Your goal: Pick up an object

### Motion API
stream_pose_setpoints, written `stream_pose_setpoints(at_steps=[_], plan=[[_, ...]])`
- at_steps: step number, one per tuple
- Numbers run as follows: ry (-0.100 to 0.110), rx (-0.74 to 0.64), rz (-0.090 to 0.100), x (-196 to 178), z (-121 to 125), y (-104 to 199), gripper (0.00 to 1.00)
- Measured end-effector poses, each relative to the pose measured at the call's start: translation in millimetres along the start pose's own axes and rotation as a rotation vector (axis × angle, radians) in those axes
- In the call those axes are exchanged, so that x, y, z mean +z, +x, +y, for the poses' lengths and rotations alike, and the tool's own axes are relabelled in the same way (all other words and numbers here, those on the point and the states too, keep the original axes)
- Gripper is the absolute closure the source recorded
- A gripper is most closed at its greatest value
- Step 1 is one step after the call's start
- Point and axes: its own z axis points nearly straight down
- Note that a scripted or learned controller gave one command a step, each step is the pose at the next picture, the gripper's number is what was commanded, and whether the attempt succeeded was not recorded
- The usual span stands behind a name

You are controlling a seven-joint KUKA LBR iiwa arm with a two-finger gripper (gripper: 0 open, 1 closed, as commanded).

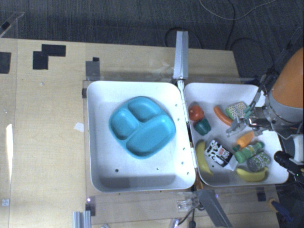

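Hovering low over the right bin (280, 179), the gripper (237, 126) looks spread and empty — though blur hides detail — just beside an orange carrot (245, 139); nothing is lifted yet, so the grasp remains.

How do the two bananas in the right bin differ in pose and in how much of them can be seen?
The left banana lies along the bin's left wall, roughly lengthwise up the view; the front banana lies across, by the near wall. The left banana is a paler yellow-green; the front banana is a fuller yellow. The black-and-white box lies right beside the left banana; a greyish round item partly overlaps the front banana. Both are curved and lie in the right bin.
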Motion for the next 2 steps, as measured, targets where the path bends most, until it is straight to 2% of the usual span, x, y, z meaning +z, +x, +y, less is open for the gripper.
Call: stream_pose_setpoints(at_steps=[1,2], plan=[[-0.003,-0.05,-0.001,-55,66,-11,0.0],[0.001,-0.107,0.0,122,104,-16,0.0]])
